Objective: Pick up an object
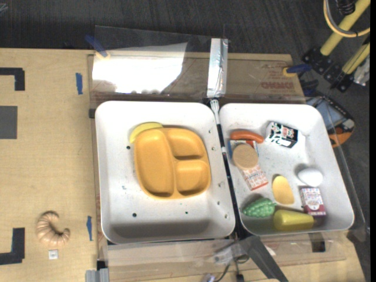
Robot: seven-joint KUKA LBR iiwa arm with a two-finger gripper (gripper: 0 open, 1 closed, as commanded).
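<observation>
Several small toy-food pieces sit in the right white bin (329, 135), right of the yellow divided plastic tray (171, 160). Best candidate: yellow plastic corn cob (292, 218) at the bin's near edge; probably light, stiff, slick, so grip across its middle. Carton (282, 134) print unreadable. Jaws' state: cannot tell.

A pale tan wooden tabletop (47, 157) fills the left side, marked with black square outlines (13, 78) and short blue tape strips (79, 82). Behind it lies dark grey carpeted floor (176, 7). A clear plastic sheet (147, 66) catches bright glare. Yellow cables (343, 19) coil at the upper right.
</observation>
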